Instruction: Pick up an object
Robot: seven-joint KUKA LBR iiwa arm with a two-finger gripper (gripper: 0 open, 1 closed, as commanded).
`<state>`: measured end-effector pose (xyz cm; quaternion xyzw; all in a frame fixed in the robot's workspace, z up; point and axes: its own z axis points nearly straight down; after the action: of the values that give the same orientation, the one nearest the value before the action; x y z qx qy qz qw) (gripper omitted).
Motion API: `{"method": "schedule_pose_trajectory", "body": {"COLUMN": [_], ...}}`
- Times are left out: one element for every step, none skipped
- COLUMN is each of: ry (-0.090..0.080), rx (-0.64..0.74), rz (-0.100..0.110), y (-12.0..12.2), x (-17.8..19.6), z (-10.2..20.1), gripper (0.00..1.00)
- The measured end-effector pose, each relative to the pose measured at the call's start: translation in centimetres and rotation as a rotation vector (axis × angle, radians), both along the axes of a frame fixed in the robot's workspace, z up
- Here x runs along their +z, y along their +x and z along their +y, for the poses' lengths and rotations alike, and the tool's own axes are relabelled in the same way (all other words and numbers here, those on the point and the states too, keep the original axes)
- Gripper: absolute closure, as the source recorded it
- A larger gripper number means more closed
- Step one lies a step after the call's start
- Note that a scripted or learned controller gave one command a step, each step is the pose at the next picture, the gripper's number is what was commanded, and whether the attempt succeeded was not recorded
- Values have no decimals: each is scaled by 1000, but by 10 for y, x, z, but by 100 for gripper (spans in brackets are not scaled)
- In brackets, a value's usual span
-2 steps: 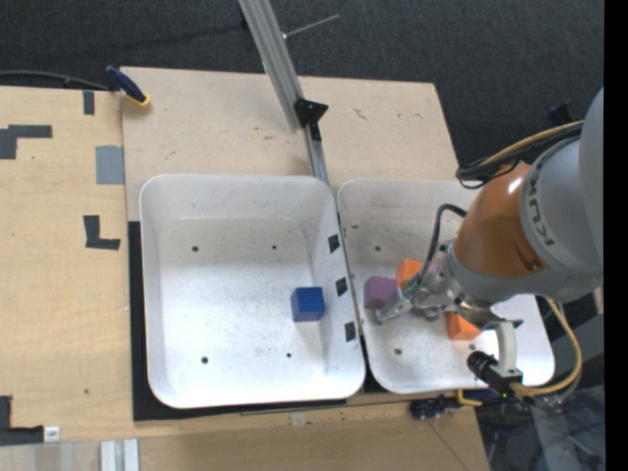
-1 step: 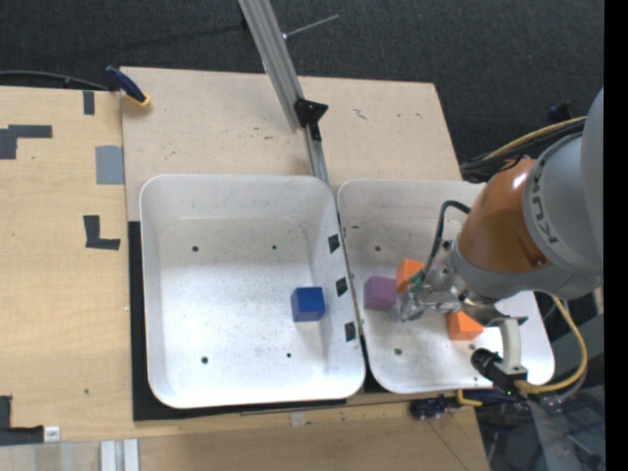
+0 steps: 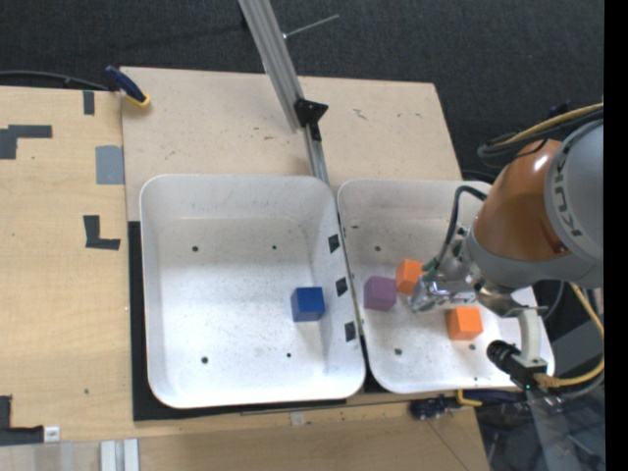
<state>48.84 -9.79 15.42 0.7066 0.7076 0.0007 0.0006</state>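
Camera view from above the bench gives us 2 shallow white bins side by side on a pale wooden board. Our left bin [image 3: 172, 226] holds 1 blue cube [image 3: 307, 303], which sits near the bin's lower right part, well apart from everything else. Our right bin [image 3: 392, 204] holds 3 blocks: a purple cube [image 3: 380, 292] close to the wall shared with the other bin, an orange cube [image 3: 409, 276] just beside it on its right and slightly higher in the frame, and a second orange cube [image 3: 464, 322] lower and further right.

We see the arm [image 3: 535, 214] reaching in from the right, its orange band large in the frame above the right bin. Our gripper [image 3: 428, 292] hangs low inside that bin, in the middle of the 3 blocks. Its metal tip is just beside the first orange cube, and we cannot tell whether the 2 touch. The second orange cube lies near the tip, on its lower right. At this slant the wrist hides the pincer's opening, so we cannot tell how wide it stands or whether anything sits in it.

A slanted metal rail [image 3: 275, 52] runs from the top of the frame down to the seam between the bins. A small blue and yellow tool [image 3: 128, 85] lies at the board's upper left corner.
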Motion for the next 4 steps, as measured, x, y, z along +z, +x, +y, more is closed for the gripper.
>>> {"method": "schedule_pose_trajectory", "body": {"ry": [-1, -1, 1, 2], "rx": [0, 1, 5, 6], "rz": [-2, -3, 4, 2], "y": [8, 10, 37, 57], "x": [54, 107, 93, 99], "z": [-7, -7, 42, 95], "gripper": [100, 100, 100, 100]}}
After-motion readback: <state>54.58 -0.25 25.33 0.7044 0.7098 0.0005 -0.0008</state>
